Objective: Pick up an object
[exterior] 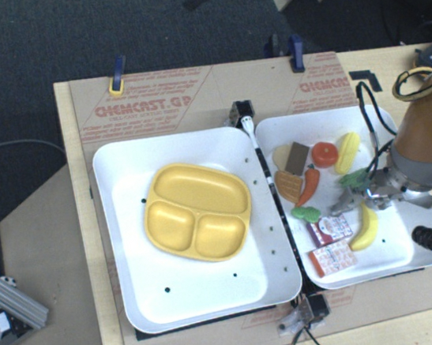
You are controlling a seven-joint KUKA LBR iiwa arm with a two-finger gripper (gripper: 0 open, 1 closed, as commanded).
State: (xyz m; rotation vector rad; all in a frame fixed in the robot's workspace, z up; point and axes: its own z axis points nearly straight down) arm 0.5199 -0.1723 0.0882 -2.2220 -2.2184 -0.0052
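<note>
The right bin holds several toy foods. A brown block, a red tomato and a yellow fruit lie at its far side. A tan bread piece and an orange-red chili sit near the left wall. Two red-and-white packets and a small green piece lie toward the front. My gripper hangs low in the middle of the bin, just below a green leafy piece and right above the top of a banana.
In the left bin lies a yellow divided plate. The arm's grey body and orange band cover the right bin's right side. Black cables loop above the wrist. Clamps stand at the bench's far edge.
</note>
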